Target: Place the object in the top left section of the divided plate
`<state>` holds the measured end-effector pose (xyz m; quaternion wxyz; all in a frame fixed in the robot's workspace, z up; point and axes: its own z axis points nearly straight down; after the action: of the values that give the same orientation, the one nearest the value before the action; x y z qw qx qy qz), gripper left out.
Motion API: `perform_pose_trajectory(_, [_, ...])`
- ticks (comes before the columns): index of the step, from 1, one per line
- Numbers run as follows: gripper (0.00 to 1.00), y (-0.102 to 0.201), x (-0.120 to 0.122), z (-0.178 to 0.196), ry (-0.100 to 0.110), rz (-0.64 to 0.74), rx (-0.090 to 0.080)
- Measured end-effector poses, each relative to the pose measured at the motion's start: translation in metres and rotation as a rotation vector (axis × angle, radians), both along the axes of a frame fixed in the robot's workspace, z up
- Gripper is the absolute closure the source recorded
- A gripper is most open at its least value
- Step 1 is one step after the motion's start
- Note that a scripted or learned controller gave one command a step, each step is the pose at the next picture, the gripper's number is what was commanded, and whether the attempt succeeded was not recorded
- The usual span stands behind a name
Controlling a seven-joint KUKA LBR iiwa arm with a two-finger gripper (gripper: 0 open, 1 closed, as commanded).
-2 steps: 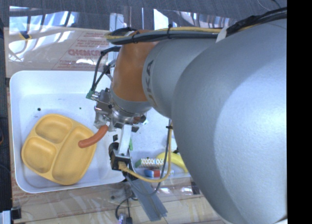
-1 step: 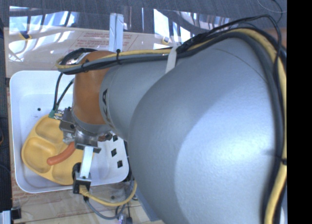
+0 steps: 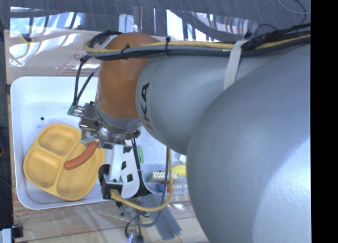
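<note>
A yellow plastic divided plate (image 3: 43,167) with three moulded sections lies in the left shallow white bin (image 3: 21,104), towards that bin's near left corner. One section sits at the plate's top left, one at its left and a larger one along its near right side.

A smooth orange-red sausage-shaped object (image 3: 80,157) lies at a slant over the right half of the plate. Its lower left end rests about where the ridges between the sections meet, in the middle of the plate. Its upper right end rises towards the plate's right rim and runs under the metal wrist. Most of its length lies over the ridge and the near right section, just beside the top left section and not inside it. The sections themselves are bare.

The grey arm with the orange band (image 3: 119,78) reaches in from the right and covers much of both bins. The hand (image 3: 99,140) hangs right over the plate's right edge, at the upper end of the sausage. The wrist hides it from above, so I cannot tell how far open it is, nor whether it has hold of the sausage or merely sits over it.

Under the arm, in the right bin, a yellow thing (image 3: 179,171) and a small striped packet (image 3: 162,176) lie close together, too hidden to name.

The worktop (image 3: 53,59) beyond the bins reflects pale light.
</note>
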<state>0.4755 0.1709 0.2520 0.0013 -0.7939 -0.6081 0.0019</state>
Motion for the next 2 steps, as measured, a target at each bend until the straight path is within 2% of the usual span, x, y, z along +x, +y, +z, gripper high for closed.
perform_pose_trajectory(2, [1.0,0.0029,-0.0012,0.0178,0.012,0.02,-0.002])
